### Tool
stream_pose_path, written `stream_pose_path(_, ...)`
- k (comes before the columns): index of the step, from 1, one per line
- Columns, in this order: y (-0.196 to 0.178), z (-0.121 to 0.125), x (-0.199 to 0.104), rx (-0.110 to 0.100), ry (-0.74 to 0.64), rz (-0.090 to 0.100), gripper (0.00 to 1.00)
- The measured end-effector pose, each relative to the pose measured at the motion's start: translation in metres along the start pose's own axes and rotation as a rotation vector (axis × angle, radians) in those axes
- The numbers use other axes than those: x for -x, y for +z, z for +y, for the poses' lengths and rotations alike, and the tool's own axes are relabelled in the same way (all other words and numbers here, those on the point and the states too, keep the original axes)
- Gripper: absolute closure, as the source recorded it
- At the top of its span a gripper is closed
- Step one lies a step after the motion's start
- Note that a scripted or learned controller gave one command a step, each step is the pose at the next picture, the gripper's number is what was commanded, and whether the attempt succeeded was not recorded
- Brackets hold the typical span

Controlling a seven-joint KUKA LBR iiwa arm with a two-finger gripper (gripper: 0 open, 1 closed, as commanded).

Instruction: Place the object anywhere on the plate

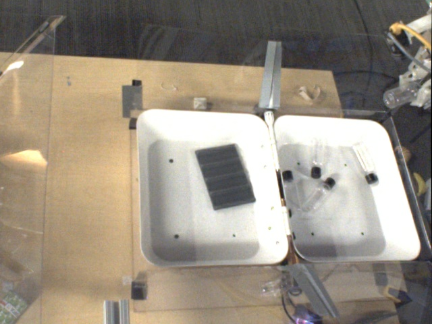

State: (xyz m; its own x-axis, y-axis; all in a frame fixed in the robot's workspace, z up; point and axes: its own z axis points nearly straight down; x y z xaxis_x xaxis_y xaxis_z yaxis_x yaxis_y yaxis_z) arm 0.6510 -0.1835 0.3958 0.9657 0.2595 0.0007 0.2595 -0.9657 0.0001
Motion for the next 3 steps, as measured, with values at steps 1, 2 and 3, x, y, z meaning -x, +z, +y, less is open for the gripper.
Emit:
stream_pose_path(1, -0.008, -0.003, -0.002, -0.001, -0.013, -0.004, 1.0)
stream_pose_path(2, -0.012, 0.007, -0.008, -0.001, 0.051, 0.0, 1.0)
stream_pose_path(3, -0.035, -0.038, -0.024, -0.002, 0.056, 0.002, 1.0)
